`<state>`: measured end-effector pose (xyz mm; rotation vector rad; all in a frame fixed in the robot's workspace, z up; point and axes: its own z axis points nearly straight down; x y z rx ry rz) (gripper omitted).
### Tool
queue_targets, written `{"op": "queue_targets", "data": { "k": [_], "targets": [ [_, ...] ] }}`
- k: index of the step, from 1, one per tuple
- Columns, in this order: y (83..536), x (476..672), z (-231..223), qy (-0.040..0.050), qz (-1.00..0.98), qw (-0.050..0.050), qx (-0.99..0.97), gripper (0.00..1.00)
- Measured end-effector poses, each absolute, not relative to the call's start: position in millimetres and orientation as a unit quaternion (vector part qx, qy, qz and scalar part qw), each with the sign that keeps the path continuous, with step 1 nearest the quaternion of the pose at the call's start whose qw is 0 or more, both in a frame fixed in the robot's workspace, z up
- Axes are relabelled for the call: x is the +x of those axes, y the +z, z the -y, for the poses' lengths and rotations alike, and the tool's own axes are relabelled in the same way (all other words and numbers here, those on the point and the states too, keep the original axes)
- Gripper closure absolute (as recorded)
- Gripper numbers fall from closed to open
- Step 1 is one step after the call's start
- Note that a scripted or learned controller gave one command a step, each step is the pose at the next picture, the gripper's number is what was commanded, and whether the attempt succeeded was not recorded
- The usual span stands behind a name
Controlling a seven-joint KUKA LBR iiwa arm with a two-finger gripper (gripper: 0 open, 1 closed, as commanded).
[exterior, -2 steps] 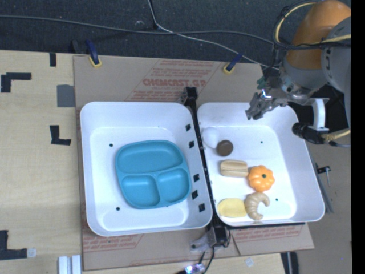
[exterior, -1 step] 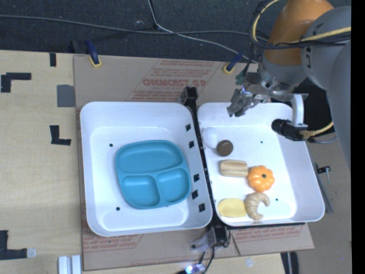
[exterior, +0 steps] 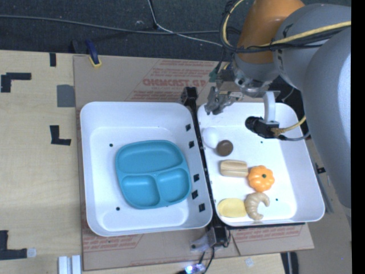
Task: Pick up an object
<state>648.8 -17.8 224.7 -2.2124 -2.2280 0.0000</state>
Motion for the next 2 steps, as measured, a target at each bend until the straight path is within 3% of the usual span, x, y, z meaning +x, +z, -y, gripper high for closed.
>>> {"op": "queue_targets", "data": {
  "k": [2],
  "targets": [
    [233, 644.3, -96, -0.0001, 0.709, 0.001, -0.705, 1.00]
  ]
}}
